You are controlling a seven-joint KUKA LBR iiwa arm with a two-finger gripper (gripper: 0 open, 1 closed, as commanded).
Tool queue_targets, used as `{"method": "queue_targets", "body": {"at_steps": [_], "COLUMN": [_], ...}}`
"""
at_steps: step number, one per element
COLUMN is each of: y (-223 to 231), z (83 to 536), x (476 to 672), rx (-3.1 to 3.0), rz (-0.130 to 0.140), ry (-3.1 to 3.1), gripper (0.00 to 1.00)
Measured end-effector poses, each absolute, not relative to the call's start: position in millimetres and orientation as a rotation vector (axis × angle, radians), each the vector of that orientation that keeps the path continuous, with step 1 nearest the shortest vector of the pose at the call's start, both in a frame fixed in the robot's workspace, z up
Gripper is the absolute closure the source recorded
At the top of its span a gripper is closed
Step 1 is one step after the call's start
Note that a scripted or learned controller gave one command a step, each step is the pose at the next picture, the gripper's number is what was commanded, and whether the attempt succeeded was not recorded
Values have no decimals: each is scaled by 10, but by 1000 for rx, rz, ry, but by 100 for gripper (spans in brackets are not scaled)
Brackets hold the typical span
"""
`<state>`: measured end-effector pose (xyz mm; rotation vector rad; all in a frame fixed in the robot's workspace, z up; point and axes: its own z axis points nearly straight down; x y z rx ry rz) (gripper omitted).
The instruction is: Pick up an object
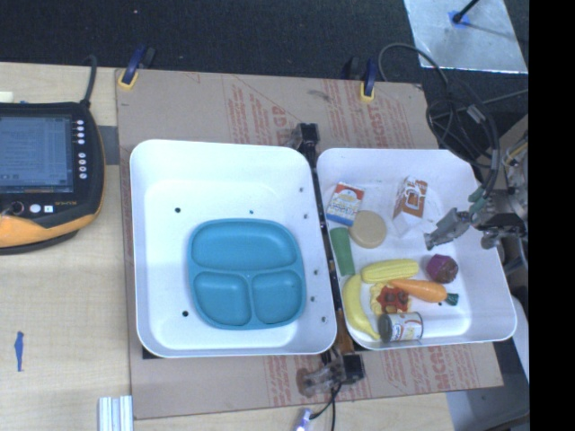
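Cardboard-covered bench [225,97], two white bins [153,241], dark carpet [225,7] behind

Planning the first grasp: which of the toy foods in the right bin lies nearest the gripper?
The dark purple round piece, just below the gripper. The orange carrot and yellow corn cob lie farther off, toward the bin's middle.

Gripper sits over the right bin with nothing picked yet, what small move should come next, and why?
Probably a short move down and toward the left bin, onto the purple round item. The gripper hovers just above it near the right bin's outer side, holding nothing, and that item lies closest, with a little free space around it, unlike the crowded corn and carrot.
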<state>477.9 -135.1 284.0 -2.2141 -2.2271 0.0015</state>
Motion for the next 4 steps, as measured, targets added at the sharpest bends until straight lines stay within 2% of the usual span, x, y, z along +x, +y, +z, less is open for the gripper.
{"method": "queue_targets", "body": {"at_steps": [1, 2, 3, 4], "y": [-2033, -2116, -2115, -2128], "z": [2049, 1358, 911, 1017], "x": [5000, 5215, 5069, 5072], "rx": [-2215, -2214, -2213, -2212], "rz": [6, 6, 5, 9], "ry": [-2225, -2224, -2225, -2229], "gripper": [0, 0, 0, 100]}}
